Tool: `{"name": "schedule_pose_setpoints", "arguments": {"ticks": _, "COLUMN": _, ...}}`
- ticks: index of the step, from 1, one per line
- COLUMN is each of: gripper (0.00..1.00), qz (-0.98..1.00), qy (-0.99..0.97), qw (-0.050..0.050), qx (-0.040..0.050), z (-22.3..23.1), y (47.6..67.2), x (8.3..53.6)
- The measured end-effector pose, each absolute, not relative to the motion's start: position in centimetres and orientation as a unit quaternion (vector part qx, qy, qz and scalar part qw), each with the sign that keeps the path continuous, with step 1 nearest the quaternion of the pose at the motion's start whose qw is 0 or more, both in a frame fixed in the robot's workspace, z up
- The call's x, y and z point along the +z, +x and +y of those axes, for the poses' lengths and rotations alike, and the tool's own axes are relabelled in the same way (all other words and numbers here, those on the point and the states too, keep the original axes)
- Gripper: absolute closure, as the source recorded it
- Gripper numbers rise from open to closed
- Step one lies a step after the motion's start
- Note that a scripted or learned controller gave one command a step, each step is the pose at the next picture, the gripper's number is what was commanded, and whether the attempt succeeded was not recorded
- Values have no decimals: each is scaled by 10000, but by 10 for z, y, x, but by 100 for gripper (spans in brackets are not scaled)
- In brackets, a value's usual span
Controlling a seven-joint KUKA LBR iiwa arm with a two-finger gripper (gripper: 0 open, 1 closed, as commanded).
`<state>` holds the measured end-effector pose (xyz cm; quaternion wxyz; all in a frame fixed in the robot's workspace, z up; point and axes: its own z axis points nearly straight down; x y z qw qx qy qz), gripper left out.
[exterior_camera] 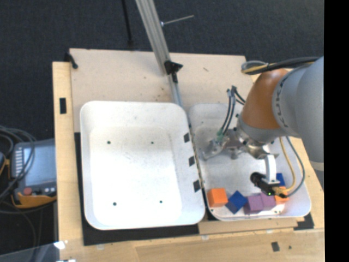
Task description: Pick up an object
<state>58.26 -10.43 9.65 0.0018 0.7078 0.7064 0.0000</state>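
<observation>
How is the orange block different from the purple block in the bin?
The orange block is orange, while the purple block is purple. The orange block looks about square and lies nearest the wall between the two bins; the purple block looks longer and lies farther right, close under the arm. A blue block lies between them. Both rest at the near end of the right bin.
</observation>
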Motion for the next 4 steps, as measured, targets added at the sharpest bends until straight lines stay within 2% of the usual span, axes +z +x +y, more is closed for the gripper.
{"name": "schedule_pose_setpoints", "arguments": {"ticks": 1, "gripper": 100, "qz": 7038, "qy": 7104, "qw": 26, "qx": 18, "z": -105, "y": 584, "x": 109}}
{"name": "schedule_pose_setpoints", "arguments": {"ticks": 2, "gripper": 100, "qz": 7053, "qy": 7089, "qw": 24, "qx": 18, "z": -103, "y": 579, "x": 156}}
{"name": "schedule_pose_setpoints", "arguments": {"ticks": 3, "gripper": 100, "qz": 7082, "qy": 7060, "qw": 32, "qx": 24, "z": -97, "y": 588, "x": 214}}
{"name": "schedule_pose_setpoints", "arguments": {"ticks": 4, "gripper": 100, "qz": 7086, "qy": 7056, "qw": 22, "qx": 18, "z": -98, "y": 589, "x": 246}}
